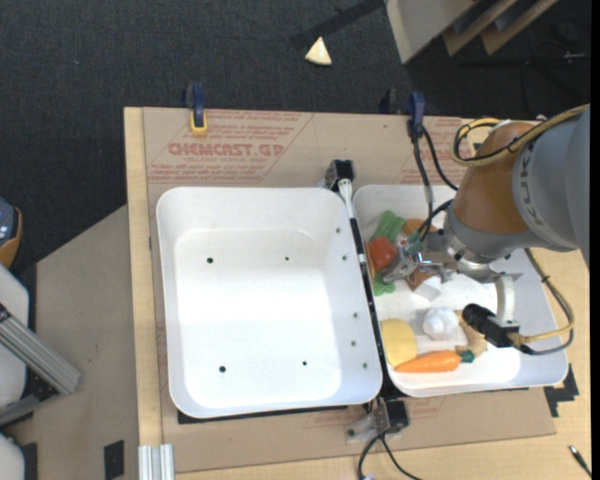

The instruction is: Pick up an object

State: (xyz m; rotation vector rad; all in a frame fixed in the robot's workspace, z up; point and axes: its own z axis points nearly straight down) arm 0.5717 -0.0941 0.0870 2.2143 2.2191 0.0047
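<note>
A dark grey carpeted floor (94,56) surrounds the bench (244,141), whose brown cardboard-like top bears red printed lettering. Two blue clamps (195,97) grip its far edge. A pale scrap (319,52) lies on the floor beyond. Wooden furniture (469,23) stands at the upper right; a metal rail (37,352) crosses the lower left.

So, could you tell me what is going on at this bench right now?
The KUKA arm reaches into the right bin, its end effector low beside a red toy tomato and a green leafy piece. A yellow item, a white ball and an orange carrot lie nearer the front. Nothing looks lifted yet.
</note>
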